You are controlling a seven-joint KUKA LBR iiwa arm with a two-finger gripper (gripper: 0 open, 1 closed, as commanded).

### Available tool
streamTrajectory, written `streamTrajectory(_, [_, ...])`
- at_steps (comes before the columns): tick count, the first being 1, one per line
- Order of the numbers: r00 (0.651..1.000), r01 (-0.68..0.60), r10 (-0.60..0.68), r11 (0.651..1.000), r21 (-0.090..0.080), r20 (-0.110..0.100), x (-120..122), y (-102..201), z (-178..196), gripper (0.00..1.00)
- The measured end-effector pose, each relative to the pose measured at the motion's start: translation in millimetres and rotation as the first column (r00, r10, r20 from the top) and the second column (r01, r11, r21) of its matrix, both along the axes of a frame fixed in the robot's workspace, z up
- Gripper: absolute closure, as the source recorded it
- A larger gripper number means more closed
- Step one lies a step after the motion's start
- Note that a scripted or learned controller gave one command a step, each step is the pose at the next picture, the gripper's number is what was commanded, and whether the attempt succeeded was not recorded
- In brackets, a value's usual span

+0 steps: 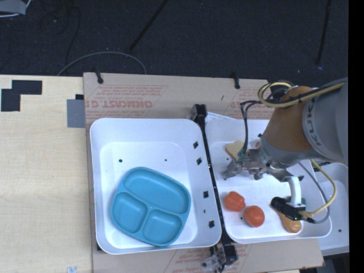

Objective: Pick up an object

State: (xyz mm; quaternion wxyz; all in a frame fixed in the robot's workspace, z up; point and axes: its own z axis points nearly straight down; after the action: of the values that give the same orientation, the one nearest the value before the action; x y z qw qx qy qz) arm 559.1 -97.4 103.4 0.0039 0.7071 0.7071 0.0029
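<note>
Smooth matt blue plastic plate [150, 206], glossy white plastic bins [145, 132], brown cardboard [170, 95].

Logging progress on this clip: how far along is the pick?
Done: the arm is over the right bin, gripper low by a tan object. In hand: nothing visibly held. Left: grasp and lift; two red pieces lie untouched, blue plate in left bin.

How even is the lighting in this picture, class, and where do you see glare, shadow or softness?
Camera view: light is even and bright; the two white plastic bins look nearly washed out; the blue three-compartment plastic plate casts a faint shadow only; the dark floor behind loses detail; the grey arm's gripper and the two small red round objects look slightly soft.
</note>
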Motion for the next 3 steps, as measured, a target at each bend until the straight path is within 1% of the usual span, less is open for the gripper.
streamTrajectory(1, [1.0, 0.008, -0.008, 1.0, 0.003, -0.014, -4, -1, 5, 1.0])
streamTrajectory(2, [1.0, 0.001, -0.001, 1.0, 0.001, -0.009, -3, 0, 47, 1.0])
streamTrajectory(3, [1.0, 0.0, 0.0, 1.0, 0.001, -0.007, -12, -2, 103, 1.0])
